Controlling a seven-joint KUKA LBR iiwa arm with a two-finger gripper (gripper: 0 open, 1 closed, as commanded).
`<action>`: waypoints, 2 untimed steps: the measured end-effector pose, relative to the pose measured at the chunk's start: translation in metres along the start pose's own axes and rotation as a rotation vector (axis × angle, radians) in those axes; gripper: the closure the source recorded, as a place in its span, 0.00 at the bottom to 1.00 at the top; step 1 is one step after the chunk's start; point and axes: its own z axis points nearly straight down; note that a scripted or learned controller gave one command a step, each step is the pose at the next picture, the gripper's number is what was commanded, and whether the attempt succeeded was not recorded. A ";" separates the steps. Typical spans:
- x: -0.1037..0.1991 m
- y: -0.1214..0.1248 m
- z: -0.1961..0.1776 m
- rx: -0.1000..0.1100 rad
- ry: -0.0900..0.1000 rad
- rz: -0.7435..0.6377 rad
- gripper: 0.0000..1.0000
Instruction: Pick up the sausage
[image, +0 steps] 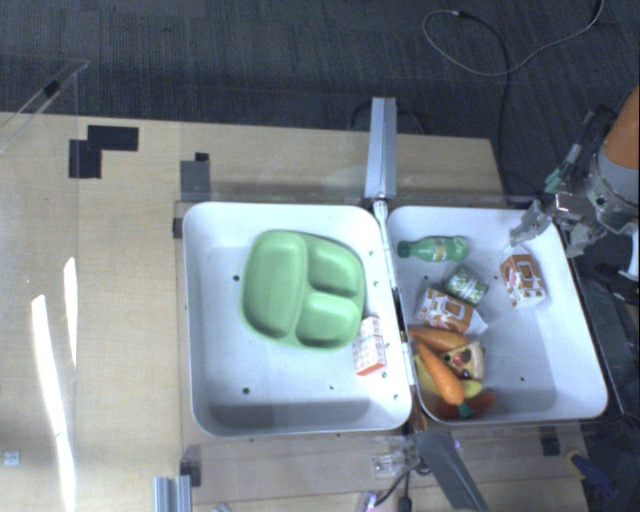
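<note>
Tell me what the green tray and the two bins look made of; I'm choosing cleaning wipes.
The green tray looks like moulded plastic: matte, with rounded compartments. The left bin and right bin look like smooth white plastic with a soft sheen, though coated metal can't be ruled out.

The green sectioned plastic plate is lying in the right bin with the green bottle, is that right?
Not quite. The camera view shows the green sectioned plastic plate lying in the left white bin, with a small white and red carton. The green bottle is in the right white bin.

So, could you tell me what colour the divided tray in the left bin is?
Light green: the divided tray shows plainly in the camera view.
</note>
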 end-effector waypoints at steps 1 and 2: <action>0.005 -0.041 0.073 0.001 0.000 -0.013 0.00; 0.010 -0.006 0.098 -0.031 -0.001 0.390 0.00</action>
